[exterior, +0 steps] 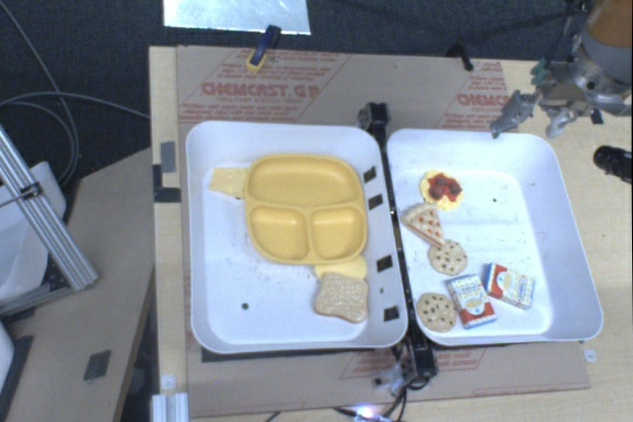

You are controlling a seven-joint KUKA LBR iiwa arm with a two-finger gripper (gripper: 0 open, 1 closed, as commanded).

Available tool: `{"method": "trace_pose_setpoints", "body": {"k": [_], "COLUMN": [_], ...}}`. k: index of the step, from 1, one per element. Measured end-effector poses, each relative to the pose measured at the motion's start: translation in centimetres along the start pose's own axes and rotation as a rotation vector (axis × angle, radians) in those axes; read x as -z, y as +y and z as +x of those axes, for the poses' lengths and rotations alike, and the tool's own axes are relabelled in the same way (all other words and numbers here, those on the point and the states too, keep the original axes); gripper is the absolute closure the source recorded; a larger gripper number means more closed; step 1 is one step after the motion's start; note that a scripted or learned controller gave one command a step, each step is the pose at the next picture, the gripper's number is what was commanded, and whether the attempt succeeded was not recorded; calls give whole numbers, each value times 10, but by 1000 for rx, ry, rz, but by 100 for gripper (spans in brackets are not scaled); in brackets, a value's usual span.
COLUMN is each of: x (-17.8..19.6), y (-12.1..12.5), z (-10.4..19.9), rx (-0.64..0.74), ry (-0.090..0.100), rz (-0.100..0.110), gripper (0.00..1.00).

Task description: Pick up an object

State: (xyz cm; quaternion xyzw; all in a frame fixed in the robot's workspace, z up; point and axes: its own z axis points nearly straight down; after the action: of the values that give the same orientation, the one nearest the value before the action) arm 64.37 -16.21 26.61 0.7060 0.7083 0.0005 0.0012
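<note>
My gripper (pixel 532 120) hangs open above the far rim of the right bin (pixel 564 212), with nothing between its fingers. Inside that bin lie a round tart with red topping (pixel 442 189), a triangular sandwich piece (pixel 425 223), two chocolate-chip cookies (pixel 448 257) (pixel 436 310), a blue and red box (pixel 471 299) and a red and white box (pixel 510 284). All of them sit nearer to me and to the left of the gripper.
The left bin (pixel 213 242) holds a yellow divided plate (pixel 305 208), a pale cheese slice (pixel 228 181), a bread slice (pixel 342 296) and a yellow slice (pixel 341 267) half under the plate. A black divider with clips (pixel 386 212) joins the bins.
</note>
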Motion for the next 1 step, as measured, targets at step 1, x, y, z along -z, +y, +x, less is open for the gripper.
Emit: {"method": "trace_pose_setpoints", "body": {"k": [1], "x": [-121], "y": [-21], "z": [85], "rx": [8], "ry": [7], "rz": [12], "gripper": [0]}}
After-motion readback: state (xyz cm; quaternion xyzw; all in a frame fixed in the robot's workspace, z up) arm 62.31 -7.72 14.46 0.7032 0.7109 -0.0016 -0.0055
